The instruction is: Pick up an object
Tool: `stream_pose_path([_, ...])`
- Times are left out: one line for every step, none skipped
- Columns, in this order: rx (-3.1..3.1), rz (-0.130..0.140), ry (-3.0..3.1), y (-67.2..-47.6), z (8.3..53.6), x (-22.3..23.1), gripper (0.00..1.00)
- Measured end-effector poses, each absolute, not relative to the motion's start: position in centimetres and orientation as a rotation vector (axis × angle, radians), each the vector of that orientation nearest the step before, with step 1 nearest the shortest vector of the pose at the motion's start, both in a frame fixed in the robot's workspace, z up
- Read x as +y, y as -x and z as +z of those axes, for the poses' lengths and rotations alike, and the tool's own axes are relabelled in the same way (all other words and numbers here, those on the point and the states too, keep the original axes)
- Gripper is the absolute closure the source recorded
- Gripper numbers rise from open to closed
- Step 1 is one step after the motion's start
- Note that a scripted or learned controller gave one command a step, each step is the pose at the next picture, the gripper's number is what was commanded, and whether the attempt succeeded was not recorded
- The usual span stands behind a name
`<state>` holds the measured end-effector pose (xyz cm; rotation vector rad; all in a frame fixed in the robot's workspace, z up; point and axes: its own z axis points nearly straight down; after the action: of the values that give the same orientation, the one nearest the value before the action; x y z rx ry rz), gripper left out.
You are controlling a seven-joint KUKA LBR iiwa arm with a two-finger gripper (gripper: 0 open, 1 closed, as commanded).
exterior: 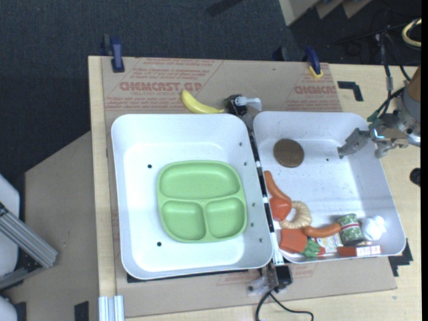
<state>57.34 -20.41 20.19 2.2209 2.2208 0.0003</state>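
Pincer (364, 141), spread wide and holding nothing, hovers over the right bin (374, 199), right of the brown disc (289, 152), ready to descend.

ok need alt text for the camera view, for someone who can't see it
A grey robot arm's gripper hovers at the right bin's far right edge, above a brown disc and a heap of toy food at its near end. The left bin holds a green divided tray; a banana lies behind it.
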Motion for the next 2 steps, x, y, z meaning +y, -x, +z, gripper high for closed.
stream_pose_path([2.227, 0.002, -2.214, -63.0, 13.7, -16.0, 0.00])
stream_pose_path([2.224, -0.001, -2.221, -63.5, 8.4, -11.0, 0.00])
